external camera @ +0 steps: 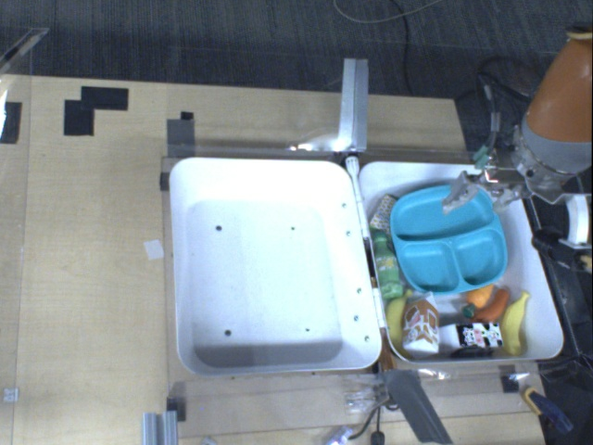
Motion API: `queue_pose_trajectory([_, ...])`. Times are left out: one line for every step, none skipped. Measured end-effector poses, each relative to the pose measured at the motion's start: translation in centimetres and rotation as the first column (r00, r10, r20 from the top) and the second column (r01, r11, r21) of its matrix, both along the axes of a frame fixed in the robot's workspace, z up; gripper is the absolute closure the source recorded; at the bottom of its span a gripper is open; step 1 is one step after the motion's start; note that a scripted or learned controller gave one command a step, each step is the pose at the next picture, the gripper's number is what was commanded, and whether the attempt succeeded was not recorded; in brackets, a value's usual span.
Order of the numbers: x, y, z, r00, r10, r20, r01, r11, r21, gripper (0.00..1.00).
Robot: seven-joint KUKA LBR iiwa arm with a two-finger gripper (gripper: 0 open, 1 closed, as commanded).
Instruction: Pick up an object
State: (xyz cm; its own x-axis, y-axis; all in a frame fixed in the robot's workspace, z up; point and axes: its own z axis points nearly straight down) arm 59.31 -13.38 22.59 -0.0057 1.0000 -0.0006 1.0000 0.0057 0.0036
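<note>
The right bin (547, 290) holds a blue divided plate (449, 239) that takes up most of its middle. Along its near edge lie an orange carrot (491, 299), a yellow banana (515, 323), a patterned cup (422, 324) and a small black and white item (477, 337). Green pieces (385, 269) and a printed packet (382, 213) sit by the left wall. My gripper (460, 194) hangs over the far right corner of the blue plate, close to its rim. I see nothing held in it.
The left bin (185, 248) stands beside the right one, and a metal post (355, 109) rises behind the divider between them. The grey and orange arm (556, 109) reaches in from the right. Cables lie on the dark floor behind the bench.
</note>
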Motion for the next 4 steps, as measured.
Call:
queue_pose_trajectory([0.5,-7.2,-6.2,0.985,0.175,0.000,-0.175,0.985,-0.002,0.00])
queue_pose_trajectory([2.1,-7.1,-1.4,1.000,-0.015,0.003,0.015,1.000,-0.002,0.00])
queue_pose_trajectory([2.5,-4.1,-10.7,0.979,0.206,0.004,-0.206,0.979,-0.002,0.00])
queue_pose_trajectory([-8.2,-2.6,-9.4,0.997,0.071,0.007,-0.071,0.997,-0.004,0.00])
